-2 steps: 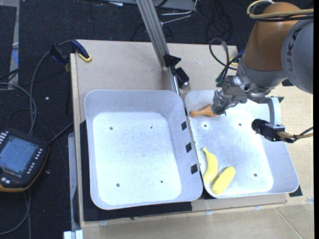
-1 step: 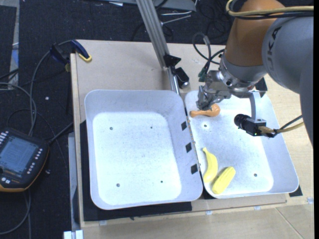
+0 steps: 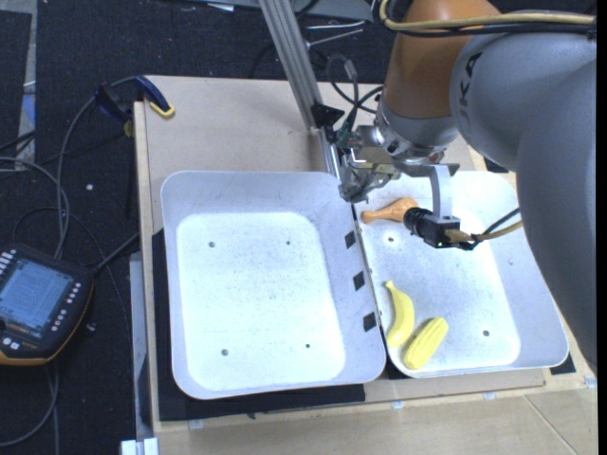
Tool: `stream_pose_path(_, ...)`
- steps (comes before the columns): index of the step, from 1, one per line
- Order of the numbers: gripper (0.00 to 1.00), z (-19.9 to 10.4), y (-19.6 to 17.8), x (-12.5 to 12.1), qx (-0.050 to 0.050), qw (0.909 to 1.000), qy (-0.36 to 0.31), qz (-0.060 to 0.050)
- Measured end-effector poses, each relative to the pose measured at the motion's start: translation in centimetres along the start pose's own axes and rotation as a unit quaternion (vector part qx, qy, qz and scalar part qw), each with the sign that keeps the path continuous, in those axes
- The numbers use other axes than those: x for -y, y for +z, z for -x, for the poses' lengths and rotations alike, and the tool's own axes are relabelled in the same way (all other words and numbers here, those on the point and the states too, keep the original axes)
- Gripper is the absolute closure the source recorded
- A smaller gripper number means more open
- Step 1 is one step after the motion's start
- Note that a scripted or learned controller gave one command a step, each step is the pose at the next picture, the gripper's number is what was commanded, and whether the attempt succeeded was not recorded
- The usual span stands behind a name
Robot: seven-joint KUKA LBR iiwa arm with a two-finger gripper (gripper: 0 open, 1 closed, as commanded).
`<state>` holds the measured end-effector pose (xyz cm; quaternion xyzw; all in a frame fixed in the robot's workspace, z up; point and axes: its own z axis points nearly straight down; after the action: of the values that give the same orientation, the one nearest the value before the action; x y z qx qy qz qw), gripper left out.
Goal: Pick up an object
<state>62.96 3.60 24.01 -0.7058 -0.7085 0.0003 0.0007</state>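
Underneath, wooden bench (image 3: pixel 237 126) on dark floor (image 3: pixel 66 45).

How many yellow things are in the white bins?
2. A banana and a corn cob lie touching near the front left corner of the right bin. The arm covers part of that bin, so more could be hidden.

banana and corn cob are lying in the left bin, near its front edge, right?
Wrong bin. The camera view shows the banana and corn cob in the right bin, near its front edge; no items are visible in the left bin.
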Motion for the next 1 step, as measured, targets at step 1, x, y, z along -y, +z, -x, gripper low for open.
stream_pose_path(1, 1.00, -5.42, -0.53, -1.53, 0.000, 1.0000, 0.000, 0.001)
